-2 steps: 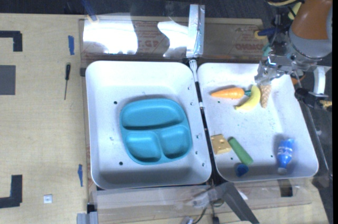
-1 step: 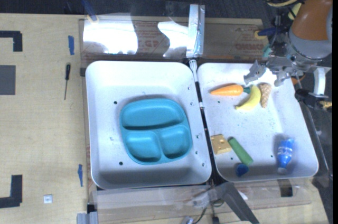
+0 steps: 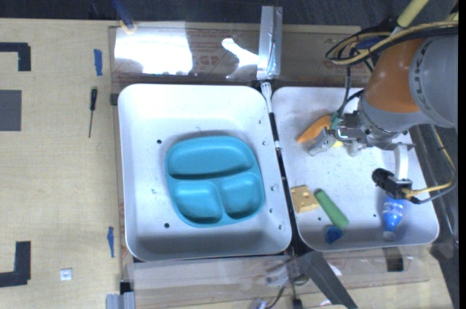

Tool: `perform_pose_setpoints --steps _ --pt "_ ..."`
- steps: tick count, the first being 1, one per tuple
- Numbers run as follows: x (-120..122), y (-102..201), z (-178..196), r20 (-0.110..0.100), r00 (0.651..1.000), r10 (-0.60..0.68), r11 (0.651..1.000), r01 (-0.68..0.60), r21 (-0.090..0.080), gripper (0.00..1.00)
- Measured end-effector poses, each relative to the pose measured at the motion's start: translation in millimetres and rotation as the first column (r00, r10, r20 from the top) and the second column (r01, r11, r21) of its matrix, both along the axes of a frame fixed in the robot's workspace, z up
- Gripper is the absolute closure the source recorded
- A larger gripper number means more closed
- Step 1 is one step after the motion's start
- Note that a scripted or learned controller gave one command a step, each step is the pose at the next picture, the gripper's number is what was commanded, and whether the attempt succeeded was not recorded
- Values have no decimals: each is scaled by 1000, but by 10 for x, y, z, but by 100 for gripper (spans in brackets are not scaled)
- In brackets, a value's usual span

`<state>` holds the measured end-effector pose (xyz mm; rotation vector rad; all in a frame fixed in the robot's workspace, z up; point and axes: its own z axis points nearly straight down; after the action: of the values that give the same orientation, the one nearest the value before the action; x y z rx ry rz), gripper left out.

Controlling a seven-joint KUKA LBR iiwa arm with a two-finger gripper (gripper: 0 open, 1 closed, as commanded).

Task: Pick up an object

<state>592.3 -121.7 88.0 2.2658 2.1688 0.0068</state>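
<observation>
While the arm (image 3: 411, 85) reaches in from the right of the frame, its gripper (image 3: 329, 134) sits low in the upper part of the right bin (image 3: 415, 231), just beside an orange object (image 3: 313, 130); whether it grips anything cannot be told. A green cylinder (image 3: 330, 208), tan block (image 3: 303, 198) and blue bottle (image 3: 392, 215) lie lower right. A blue divided tray (image 3: 214, 178) rests in the left bin (image 3: 138, 118).

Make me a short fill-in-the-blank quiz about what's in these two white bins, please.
1. The blue divided tray lies in the ___ bin.
2. The green cylinder lies in the ___ bin.
3. The tray has ___ compartments.
4. The object nearest the gripper is ___ in colour.

Missing words: left; right; three; orange
</observation>
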Motion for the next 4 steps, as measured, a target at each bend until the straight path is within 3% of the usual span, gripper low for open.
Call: perform_pose_setpoints --steps 1,2,3,4 --pt "-852 285 -1 -4 1000 -27 1000 27 2 0" --pt "-829 275 109 5 1000 -29 1000 29 -1 100" --pt "-1114 732 1073 -2 998 60 998 -60 1 100" --pt "-1127 722 1051 -7 998 57 998 -57 1 0"
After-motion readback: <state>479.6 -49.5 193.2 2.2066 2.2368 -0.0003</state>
